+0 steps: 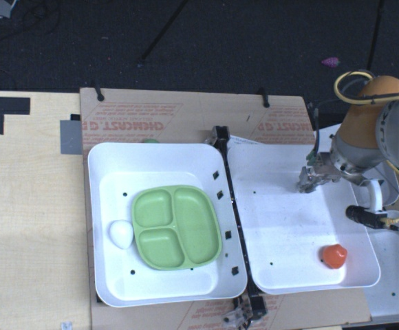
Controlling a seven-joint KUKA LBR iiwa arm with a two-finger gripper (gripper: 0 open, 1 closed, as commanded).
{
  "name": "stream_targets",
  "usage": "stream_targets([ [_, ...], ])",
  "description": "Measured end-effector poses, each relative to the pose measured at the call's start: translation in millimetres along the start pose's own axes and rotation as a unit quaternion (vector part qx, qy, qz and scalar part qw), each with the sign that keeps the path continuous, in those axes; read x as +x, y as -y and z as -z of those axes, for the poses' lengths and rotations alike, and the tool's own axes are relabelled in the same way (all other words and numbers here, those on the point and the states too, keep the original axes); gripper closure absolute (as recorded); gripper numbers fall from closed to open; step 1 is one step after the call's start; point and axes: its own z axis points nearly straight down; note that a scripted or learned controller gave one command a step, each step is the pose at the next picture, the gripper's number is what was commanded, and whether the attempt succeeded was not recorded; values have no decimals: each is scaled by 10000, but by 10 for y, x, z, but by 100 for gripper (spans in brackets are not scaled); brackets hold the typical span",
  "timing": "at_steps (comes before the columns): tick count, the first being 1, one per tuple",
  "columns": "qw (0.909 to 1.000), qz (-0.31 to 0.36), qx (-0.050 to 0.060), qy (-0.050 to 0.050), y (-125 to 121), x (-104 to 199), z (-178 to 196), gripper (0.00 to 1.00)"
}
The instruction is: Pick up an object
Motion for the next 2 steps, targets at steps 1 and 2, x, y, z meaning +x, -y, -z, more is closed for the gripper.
stream_targets([
  [1,10000,-12,-26,7,-88,-1,599,100],
  [2,10000,-36,-21,7,8,-40,1139,100],
])
